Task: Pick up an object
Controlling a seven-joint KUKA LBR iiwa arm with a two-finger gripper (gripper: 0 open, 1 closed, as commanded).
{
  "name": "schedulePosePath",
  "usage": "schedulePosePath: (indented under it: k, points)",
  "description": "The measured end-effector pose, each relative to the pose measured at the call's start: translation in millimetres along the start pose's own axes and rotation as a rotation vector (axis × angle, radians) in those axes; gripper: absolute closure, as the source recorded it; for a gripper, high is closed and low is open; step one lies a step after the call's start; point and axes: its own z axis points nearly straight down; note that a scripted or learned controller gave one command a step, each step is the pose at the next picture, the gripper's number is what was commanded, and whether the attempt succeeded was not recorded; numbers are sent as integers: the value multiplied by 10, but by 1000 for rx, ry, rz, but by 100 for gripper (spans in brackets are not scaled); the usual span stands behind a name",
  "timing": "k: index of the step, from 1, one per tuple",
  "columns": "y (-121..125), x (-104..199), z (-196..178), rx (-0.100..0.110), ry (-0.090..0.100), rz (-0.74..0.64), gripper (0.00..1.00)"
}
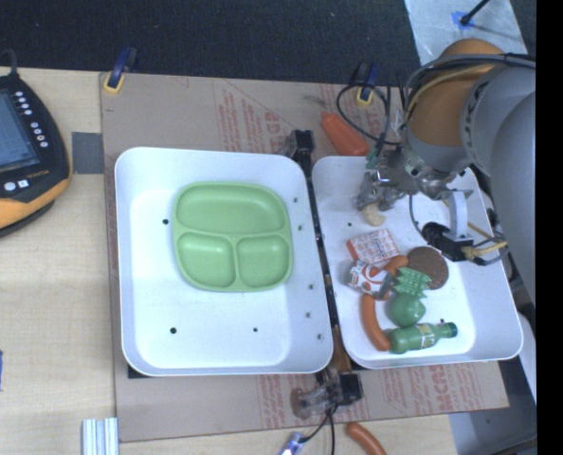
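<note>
leftmost, on the pale wooden counter (45, 301), a black-screened control pendant in an orange-yellow casing (11, 164), cut by the frame edge. next to it, a small grey patch of tape (85, 152), at the edge of a brown cardboard sheet (405, 396) spread under both bins. at that sheet's far left corner, a blue and yellow clamp (120, 69). then the left shallow white plastic bin (130, 254), holding a pale green three-compartment plastic plate (232, 235) lying flat toward its far side. just beside it, the right shallow white plastic bin (495, 335), rims nearly touching. beyond the far rim, outside the bin, an orange carrot-shaped toy (343, 133). inside, in the far left corner, the metal gripper (381, 190), hanging close above a small beige lump (373, 216); width of opening and any hold impossible to tell. nearer, along the left wall, a red and white printed packet (372, 246) and a crumpled red and white wrapper (360, 275). below those, an orange sausage-shaped toy (371, 322), curving toward the near rim. right of it, a knobbly green plastic toy (409, 294), touching a flat round brown disc (431, 265). at the near rim, a green plastic bottle with a yellow cap (419, 336), lying on its side. farthest right, the grey arm with its orange band (504, 150), reaching in over the far right corner.
</note>
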Motion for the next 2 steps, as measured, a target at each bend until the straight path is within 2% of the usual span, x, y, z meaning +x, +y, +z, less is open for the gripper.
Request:
schedulePosePath:
  k: [1,2]
  points:
    - [-434,291,-906,-9,0,1,100]
    - [-714,617,-888,-6,-2,-1,100]
